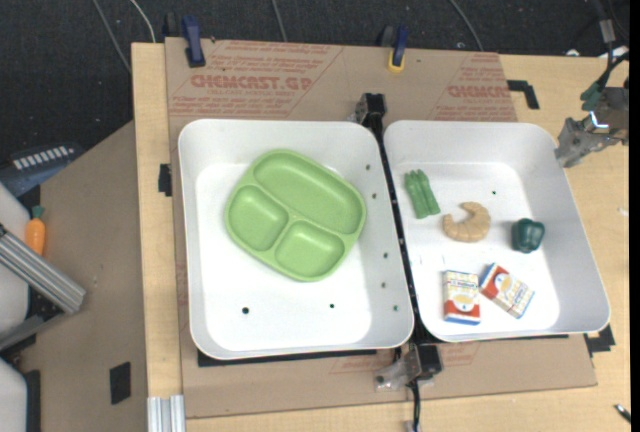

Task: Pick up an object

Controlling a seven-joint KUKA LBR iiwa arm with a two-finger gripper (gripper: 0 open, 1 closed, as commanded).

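Note:
The right bin (500, 142) holds several small objects. A green pea pod (421, 193) lies at its left, a tan croissant (468, 222) in the middle and a dark green pepper (528, 236) to the right. Two small red and white boxes (461, 297) (508, 289) lie near the front. My gripper (588, 132) hangs at the far right, just outside the right bin's back right corner, above the cardboard. It is apart from all of the objects.
The left bin (200, 220) holds a light green divided plate (294, 214). Both bins rest on a cardboard sheet (300, 70) held by blue clamps (193, 42) at the back. Cables run over the dark floor behind.

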